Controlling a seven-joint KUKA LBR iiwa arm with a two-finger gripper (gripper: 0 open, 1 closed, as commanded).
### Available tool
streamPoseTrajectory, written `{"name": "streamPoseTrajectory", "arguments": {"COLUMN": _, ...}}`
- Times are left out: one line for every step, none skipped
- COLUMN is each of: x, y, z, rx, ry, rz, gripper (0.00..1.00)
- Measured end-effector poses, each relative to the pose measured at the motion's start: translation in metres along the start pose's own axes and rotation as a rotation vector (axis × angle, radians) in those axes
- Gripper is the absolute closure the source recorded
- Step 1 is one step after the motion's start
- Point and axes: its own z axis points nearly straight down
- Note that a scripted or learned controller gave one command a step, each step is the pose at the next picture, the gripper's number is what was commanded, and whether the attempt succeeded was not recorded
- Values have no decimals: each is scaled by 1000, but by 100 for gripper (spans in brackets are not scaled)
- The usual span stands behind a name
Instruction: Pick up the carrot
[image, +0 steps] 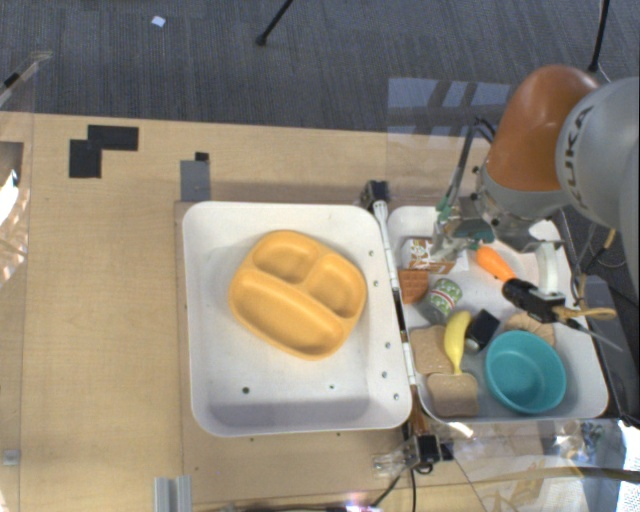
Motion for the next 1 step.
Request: {"name": "streamPoseTrajectory", "arguments": {"x": -71, "y": 3, "z": 54, "rx": 12, "ry": -4, "rz": -154, "gripper": 100}}
